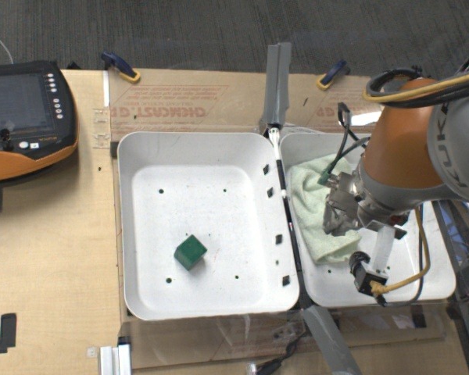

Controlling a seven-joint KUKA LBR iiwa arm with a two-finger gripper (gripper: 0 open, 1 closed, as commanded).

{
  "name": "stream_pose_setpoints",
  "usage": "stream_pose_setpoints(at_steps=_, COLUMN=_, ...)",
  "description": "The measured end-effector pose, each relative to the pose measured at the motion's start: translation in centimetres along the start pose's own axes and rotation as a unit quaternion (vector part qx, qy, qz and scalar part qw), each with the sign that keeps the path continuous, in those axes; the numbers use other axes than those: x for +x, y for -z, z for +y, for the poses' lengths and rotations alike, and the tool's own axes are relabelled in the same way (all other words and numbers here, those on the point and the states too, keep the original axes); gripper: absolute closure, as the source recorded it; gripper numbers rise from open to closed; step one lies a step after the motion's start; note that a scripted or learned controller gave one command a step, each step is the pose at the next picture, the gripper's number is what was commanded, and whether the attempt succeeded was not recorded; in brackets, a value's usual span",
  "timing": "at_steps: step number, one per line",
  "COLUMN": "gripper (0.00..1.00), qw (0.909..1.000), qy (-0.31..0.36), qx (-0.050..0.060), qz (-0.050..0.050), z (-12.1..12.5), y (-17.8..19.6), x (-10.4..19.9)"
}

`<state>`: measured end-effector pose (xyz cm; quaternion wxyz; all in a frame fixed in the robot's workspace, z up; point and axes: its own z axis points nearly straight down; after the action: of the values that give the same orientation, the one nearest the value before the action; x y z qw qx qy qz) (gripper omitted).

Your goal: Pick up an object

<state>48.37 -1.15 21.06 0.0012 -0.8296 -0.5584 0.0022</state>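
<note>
Green foam cube (191, 252): left bin's front | crumpled pale-green cloth (316, 209): right bin, under gripper (336, 223) | fingers: cannot tell

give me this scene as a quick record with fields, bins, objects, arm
left bin: holds a green block, lower middle
right bin: holds a pale green cloth, bunched against its left side
arm: reaches in from the right, over the right bin
gripper: down at the cloth, right edge of it
pendant: on the bench, left of the bins
clamps: along the bench's back edge
</note>
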Motion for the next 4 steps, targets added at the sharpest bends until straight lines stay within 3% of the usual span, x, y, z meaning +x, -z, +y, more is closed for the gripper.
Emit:
stream_pose_setpoints(at_steps=1, gripper=1.0, qw=1.0, qy=-0.002, qx=0.001, qz=-0.001, z=0.1, y=0.8, x=-0.1)
stream_pose_setpoints(at_steps=2, gripper=1.0, qw=0.9987, qy=-0.052, qx=0.0, qz=0.0, z=1.2, y=-2.0, x=3.2)
stream_pose_setpoints(at_steps=3, gripper=1.0, qw=0.98, qy=-0.199, qx=0.0, qz=-0.001, z=-1.1, y=-2.1, x=4.1)
stream_pose_setpoints(at_steps=4, gripper=1.0, qw=0.9814, qy=-0.192, qx=-0.001, qz=0.0, z=-2.8, y=4.2, x=5.3)
